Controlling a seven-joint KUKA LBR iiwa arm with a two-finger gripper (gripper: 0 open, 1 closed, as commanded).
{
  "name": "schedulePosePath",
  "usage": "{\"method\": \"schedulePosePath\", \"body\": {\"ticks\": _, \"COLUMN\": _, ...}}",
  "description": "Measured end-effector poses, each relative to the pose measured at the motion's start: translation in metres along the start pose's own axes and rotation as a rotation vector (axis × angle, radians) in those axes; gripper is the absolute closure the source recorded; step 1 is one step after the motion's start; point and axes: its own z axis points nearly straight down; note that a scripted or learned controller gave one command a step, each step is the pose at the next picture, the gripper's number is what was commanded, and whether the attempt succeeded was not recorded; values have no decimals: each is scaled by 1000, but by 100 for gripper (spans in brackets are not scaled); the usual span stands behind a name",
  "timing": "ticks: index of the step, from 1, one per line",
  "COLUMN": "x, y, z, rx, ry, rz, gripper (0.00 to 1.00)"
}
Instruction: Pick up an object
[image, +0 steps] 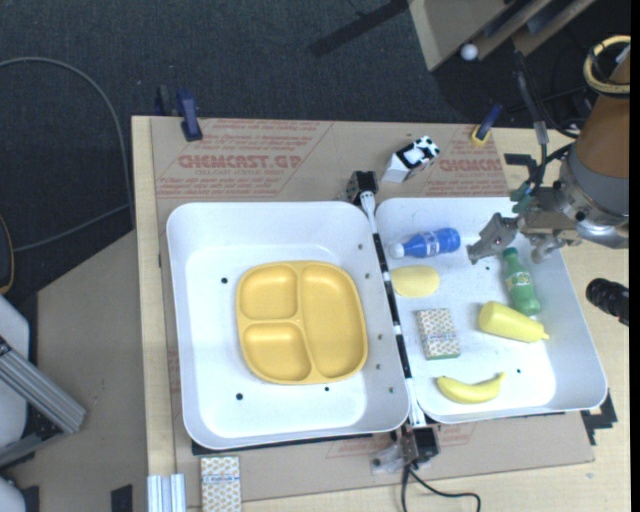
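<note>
My gripper (517, 243) hangs over the back of the right bin (580, 345), open, its two fingers spread to either side. Just in front of it lies a green bottle (521, 287), its cap end pointing toward the gap between the fingers; nothing is held. To the gripper's left lies a blue bottle (428, 243). A pale yellow lemon-like piece (415, 281), a patterned small box (437, 332), a yellow pear-shaped piece (511, 323) and a banana (469, 388) are spread across the same bin.
The left bin (200, 300) holds a yellow divided plate (300, 322). A black-and-white item (415, 156) and blue clamps (187, 113) sit on the cardboard behind the bins. A small patterned packet (220, 480) lies at the front edge.
</note>
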Motion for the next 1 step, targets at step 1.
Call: {"method": "schedulePosePath", "body": {"ticks": 1, "x": -60, "y": -33, "z": 107, "rx": 0, "ry": -1, "rz": 2, "gripper": 0}}
